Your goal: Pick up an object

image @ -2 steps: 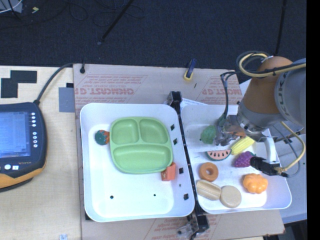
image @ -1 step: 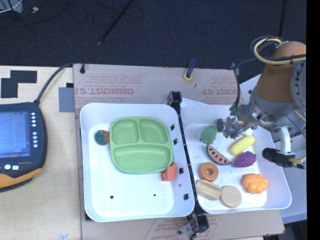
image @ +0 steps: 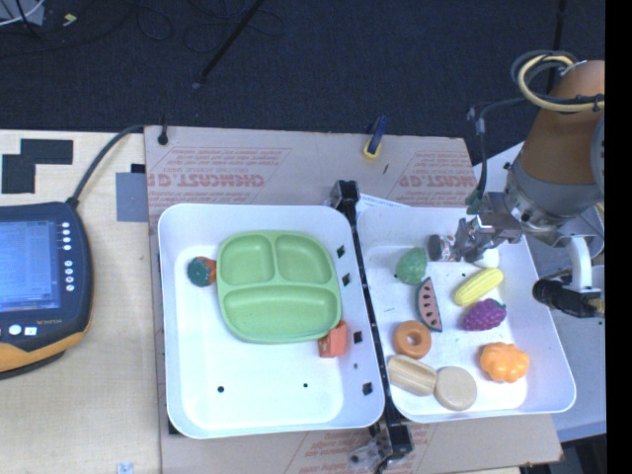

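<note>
I see the arm coming in from the right, its gripper low over the far part of the right bin. Can't tell from here if the pincer is released or clenched, too small and cluttered at the tip. Nothing visibly between its tips.

Right bin contents, all toy food: green pepper-like piece just left of the gripper, watermelon slice below that, yellow corn cob just below the gripper, purple grapes touching or nearly touching the corn's lower side. Donut sits toward the middle, bread roll in front of it, round tan cookie-like disc beside the roll, orange pumpkin near the front right. The corn and the green piece are the closest candidates to the gripper; I can't tell if it touches either.

Left bin holds a green divided plate, three compartments, nothing in them. A small teal-and-orange object lies just off the plate's left edge, a small orange-red block at its lower right corner.

Teach pendant rests on the bench at far left, well apart from the bins.
</note>
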Robot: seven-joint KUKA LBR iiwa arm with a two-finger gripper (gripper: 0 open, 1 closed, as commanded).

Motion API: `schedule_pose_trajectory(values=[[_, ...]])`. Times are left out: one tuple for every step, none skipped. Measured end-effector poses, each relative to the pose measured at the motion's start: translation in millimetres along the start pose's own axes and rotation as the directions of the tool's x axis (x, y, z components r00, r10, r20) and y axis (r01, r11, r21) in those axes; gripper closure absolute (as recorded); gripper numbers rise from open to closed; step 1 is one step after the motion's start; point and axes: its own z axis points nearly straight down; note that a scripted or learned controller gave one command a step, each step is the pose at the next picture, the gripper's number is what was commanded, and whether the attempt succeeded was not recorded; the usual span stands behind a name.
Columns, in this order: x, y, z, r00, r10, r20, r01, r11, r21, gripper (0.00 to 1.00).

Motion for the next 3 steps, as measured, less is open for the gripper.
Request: schedule_pose_trajectory(values=[[46.4,12.0,8.7,1.000,-0.005,-0.002,0.005,1.000,0.004,1.00],[94.7,43.9,-6.5,1.000,-0.007,-0.002,0.007,1.000,0.001,1.00],[96.0,43.0,7.2,1.000,-0.002,0.000,0.002,1.000,0.006,1.00]])
